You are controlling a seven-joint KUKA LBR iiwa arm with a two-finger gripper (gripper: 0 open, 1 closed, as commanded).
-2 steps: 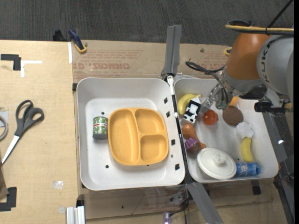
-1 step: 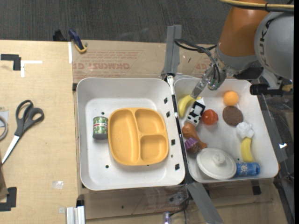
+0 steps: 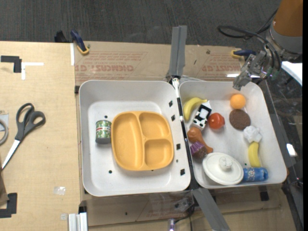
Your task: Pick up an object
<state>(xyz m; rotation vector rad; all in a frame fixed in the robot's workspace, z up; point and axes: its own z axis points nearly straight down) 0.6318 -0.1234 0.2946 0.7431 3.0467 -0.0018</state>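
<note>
partly cropped, arm (image 3: 288, 13) at top right, gripper (image 3: 250, 71) blurred over right bin's (image 3: 269, 114) rim, its state unclear

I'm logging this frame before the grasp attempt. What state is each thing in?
Claw: above right bin's far edge, holding nothing.
Yellow plate: upright, nothing in its compartments.
Can: on its side, beside plate.
White lid: knob up.
Scissors: blades shut.
Blue bottle: lying down.

Glossy plastic bins (image 3: 91, 177) on a matt wooden bench (image 3: 38, 177).
</note>
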